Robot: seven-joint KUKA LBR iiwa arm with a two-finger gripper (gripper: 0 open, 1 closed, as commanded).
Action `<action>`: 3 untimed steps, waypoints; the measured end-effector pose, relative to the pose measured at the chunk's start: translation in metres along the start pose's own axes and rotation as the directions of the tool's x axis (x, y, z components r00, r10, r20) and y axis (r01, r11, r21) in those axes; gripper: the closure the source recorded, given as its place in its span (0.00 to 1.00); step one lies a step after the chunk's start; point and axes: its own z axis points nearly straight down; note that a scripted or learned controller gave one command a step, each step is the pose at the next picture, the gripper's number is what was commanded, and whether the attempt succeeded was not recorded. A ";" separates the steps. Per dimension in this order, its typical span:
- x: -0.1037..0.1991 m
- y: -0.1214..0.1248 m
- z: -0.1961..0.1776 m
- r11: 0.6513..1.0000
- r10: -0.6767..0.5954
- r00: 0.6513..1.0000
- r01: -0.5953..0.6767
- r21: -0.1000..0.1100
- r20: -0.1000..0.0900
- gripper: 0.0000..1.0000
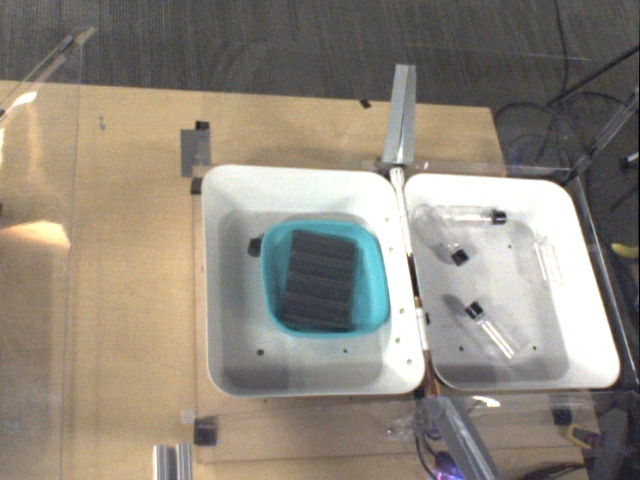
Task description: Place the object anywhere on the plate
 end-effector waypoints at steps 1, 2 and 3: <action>0.000 0.000 0.000 0.997 0.075 0.997 -0.075 0.000 0.000 0.00; 0.000 0.000 0.000 0.997 0.075 0.997 -0.075 0.000 0.000 0.00; 0.000 0.000 0.000 0.997 0.075 0.997 -0.075 0.000 0.001 0.00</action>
